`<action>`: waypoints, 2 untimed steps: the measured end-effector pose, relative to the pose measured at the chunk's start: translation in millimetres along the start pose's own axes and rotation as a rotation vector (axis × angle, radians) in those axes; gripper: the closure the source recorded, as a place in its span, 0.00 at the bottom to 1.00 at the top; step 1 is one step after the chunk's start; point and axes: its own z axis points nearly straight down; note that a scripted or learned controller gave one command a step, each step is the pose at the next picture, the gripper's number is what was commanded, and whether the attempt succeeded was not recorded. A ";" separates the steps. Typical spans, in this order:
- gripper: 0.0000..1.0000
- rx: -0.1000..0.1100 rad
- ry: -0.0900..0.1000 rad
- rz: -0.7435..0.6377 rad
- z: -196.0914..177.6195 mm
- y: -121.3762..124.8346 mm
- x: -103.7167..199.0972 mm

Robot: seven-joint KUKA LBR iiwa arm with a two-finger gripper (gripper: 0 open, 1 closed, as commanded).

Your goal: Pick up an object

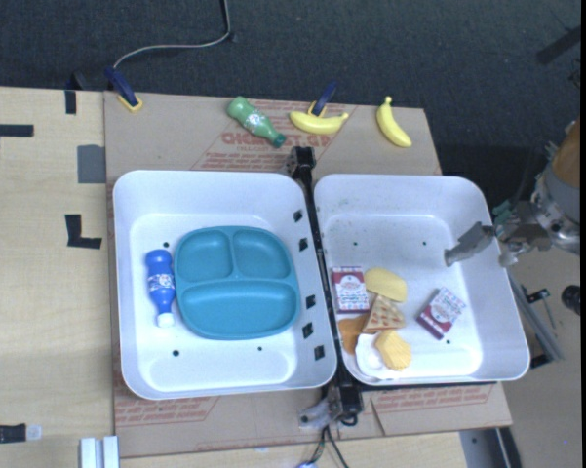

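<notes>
Sitting in the left bin (136, 203) are a blue divided tray (238, 283) and, at its 9 o'clock, a blue bottle (160, 287) whose label is too small to read. Holding a red carton (348, 290), yellow pieces (385, 285), a wafer (383, 314) and a red packet (441, 312) at 6 o'clock, the right bin (468, 198) has illegible print on its packs. At 3 o'clock the gripper (465, 246) reaches over the rim with nothing visibly in it; I cannot tell whether it is apart or together.
</notes>
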 end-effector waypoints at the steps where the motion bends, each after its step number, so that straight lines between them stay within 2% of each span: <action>1: 0.00 -0.011 -0.004 0.000 150.5 -23.0 -5.9; 2: 0.00 0.000 0.001 -0.002 126.1 28.3 92.9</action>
